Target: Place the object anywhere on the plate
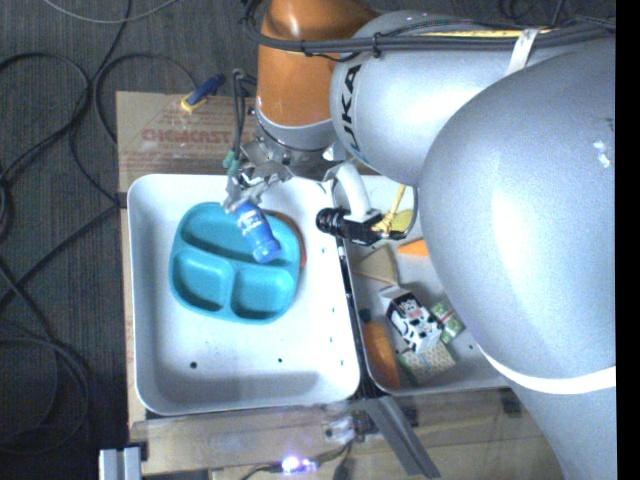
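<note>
- At the left bin point(160, 368), white and shallow, we record a blue plate point(200, 268) with three compartments, lying toward the bin's far half.
- Gripper point(243, 196): poised over the plate's far right corner. Its fingers stand narrow, closed on the pale top end of the bottle. The metalwork there is small and cluttered, so we cannot make out the contact finely.
- Bottle point(260, 240): small, blue, pale at the top. It hangs tilted from the gripper, its lower end over the plate near the ridge between compartments. We cannot tell whether that end touches the plate.
- Brown thing point(292, 230): a curved sliver showing past the plate's right edge, the rest hidden by plate and bottle. We cannot identify it.
- Arm point(500, 168): grey with an orange band, covering most of the right bin point(450, 381).
- Right bin contents, partly seen: a black-and-white cow-patterned item point(408, 320), a round orange thing point(380, 353) against the near left wall, and a speckled packet point(435, 356) cut off by the arm.
- Cardboard sheet point(165, 138): under the left bin's far side, its print too faint to read.
</note>
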You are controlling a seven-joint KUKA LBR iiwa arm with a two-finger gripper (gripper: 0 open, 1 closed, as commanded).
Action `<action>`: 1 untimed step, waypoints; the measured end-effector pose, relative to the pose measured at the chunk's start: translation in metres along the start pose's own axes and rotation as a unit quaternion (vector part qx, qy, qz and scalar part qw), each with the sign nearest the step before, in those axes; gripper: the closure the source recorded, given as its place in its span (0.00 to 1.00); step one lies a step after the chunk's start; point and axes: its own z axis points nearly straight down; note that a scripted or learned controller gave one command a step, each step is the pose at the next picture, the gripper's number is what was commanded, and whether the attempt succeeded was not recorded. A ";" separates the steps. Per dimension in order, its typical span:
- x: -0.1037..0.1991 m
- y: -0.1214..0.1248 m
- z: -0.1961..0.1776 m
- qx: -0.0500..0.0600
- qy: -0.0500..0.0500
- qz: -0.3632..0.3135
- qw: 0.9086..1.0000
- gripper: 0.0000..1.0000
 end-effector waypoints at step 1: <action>0.057 -0.027 0.001 -0.002 0.001 -0.023 1.000 1.00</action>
